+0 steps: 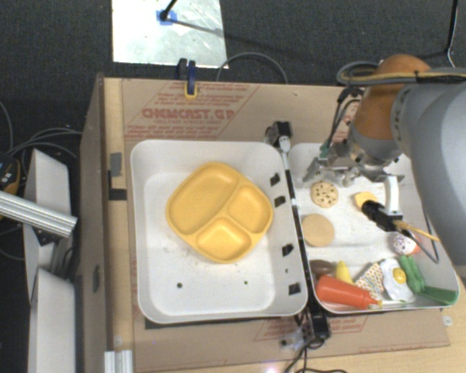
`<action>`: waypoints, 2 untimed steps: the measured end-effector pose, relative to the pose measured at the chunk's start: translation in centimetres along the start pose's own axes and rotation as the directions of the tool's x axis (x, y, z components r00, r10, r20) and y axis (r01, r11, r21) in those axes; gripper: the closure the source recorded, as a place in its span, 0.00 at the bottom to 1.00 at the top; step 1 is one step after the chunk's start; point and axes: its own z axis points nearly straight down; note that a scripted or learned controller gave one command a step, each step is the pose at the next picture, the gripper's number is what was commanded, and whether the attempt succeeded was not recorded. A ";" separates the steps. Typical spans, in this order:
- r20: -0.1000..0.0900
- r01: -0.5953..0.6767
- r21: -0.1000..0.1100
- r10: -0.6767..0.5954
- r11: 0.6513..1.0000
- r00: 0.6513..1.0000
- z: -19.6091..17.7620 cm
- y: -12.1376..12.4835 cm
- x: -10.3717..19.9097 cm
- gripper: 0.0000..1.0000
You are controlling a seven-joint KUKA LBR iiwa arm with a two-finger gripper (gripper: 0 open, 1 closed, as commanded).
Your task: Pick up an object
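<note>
the arm (427, 130) reaches over the right bin (443, 305), above the left bin's (151, 231) yellow divided plate (219, 210) in size. its jaws (332, 169) hover just beside the chocolate-chip cookie (324, 195); their state i cannot tell.

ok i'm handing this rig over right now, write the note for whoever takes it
Gripper: low over the far end of the right bin, above the chocolate-chip cookie; whether it is open or shut cannot be told, and nothing shows in its grasp.
Right bin: cookie, tan disc, carrot, fried egg, and other toy food crowded at the near end.
Left bin: yellow divided plate.
Done: nothing picked up yet.
Left: grasp one object and lift it; the cookie looks nearest.
</note>
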 end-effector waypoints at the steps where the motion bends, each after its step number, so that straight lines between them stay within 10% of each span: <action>1: -0.001 -0.006 0.008 0.006 1.000 1.000 0.1 -2.4 0.4 0.00; 2: -0.001 -0.002 0.004 0.002 1.000 1.000 0.1 -1.0 -0.3 0.00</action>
